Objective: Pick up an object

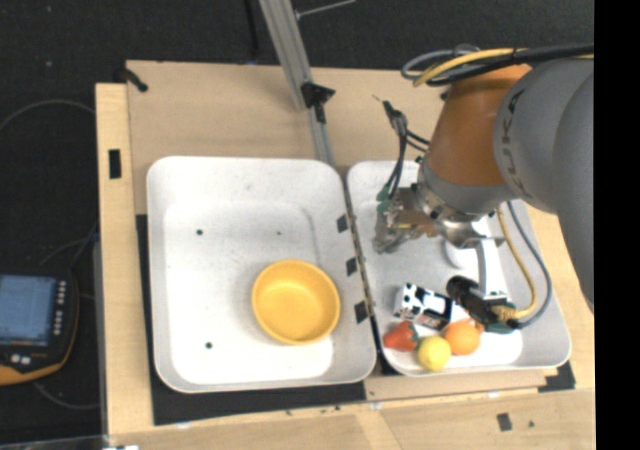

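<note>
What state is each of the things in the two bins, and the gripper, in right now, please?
yellow bowl: upright, empty, in the left bin.
red object: lying at the right bin's near edge, beside the yellow ball.
yellow ball: resting against that near edge.
orange ball: resting beside the yellow ball.
black-and-white object: lying just behind those three.
gripper: over the right bin, apart from the objects.

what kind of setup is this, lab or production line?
Likely a robotics lab grasping rig: grey-and-orange robot arm above the right of two shallow white bins on a plywood bench, blue-screened handheld pendant alongside.
</note>
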You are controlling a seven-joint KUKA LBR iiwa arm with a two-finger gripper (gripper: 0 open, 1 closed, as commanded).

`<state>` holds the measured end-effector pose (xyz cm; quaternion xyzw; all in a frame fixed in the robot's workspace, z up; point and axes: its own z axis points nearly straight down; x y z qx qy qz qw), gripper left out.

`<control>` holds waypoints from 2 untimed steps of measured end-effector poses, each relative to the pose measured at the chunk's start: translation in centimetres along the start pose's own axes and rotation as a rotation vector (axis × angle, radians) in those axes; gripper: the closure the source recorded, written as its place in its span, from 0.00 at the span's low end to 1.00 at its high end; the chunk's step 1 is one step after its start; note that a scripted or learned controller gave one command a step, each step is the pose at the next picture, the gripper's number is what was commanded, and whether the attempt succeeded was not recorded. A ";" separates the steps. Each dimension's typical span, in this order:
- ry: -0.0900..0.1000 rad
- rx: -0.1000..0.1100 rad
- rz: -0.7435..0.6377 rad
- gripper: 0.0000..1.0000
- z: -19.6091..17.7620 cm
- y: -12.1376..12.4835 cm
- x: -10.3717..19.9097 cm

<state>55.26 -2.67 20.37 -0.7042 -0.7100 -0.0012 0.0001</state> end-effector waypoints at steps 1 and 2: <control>0.000 0.000 0.000 1.00 -0.4 0.7 5.5; 0.000 0.000 0.000 1.00 -1.2 2.2 10.7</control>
